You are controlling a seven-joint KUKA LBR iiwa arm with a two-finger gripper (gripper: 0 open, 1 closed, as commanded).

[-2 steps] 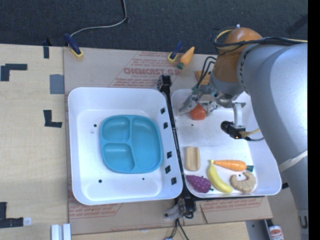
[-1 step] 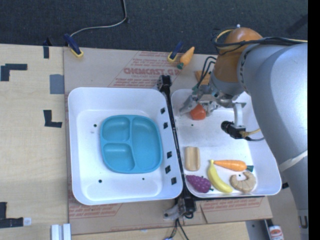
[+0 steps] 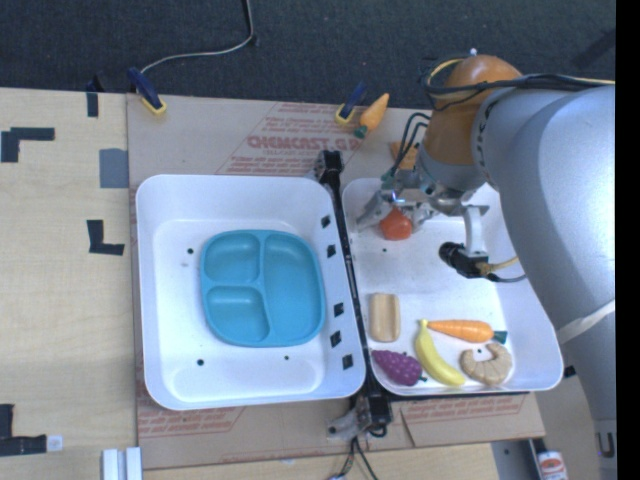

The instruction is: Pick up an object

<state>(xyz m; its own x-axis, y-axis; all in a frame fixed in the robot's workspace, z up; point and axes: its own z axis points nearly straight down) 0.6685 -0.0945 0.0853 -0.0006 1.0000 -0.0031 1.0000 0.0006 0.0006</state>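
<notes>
Camera view. Two shallow white bins sit side by side on the bench (image 3: 200, 138), which is covered with brown cardboard. Landmark for all positions below: the black divider (image 3: 338, 258) where the two bins meet.

Left bin (image 3: 160, 298): a light blue compartment plate (image 3: 263, 286) lies flat near its middle, just left of the divider.

Right bin (image 3: 520, 318): the grey arm (image 3: 560, 188) reaches in from the right, orange band (image 3: 462, 108) above the wrist. The claw (image 3: 398, 208) is low over the upper part of this bin, just right of the divider's top end. A red-orange round object, probably a toy tomato (image 3: 396, 226), sits directly under the claw tips, on or just above the bin floor. The claw looks to be touching or straddling it, but I cannot tell whether the fingers are spread or closed, nor whether the tomato is actually gripped.

Further down the divider, just to its right, lies a tan bread roll (image 3: 384, 317). Below that, near the lower end, a purple bunch of grapes (image 3: 398, 367). Right of the grapes a yellow banana (image 3: 437, 356), then a brown pretzel-shaped piece (image 3: 487, 364). An orange carrot (image 3: 460, 329) lies above the banana and pretzel, nearly touching the banana's top.

A black cable-mounted part (image 3: 462, 258) hangs off the wrist, right of the tomato.
</notes>
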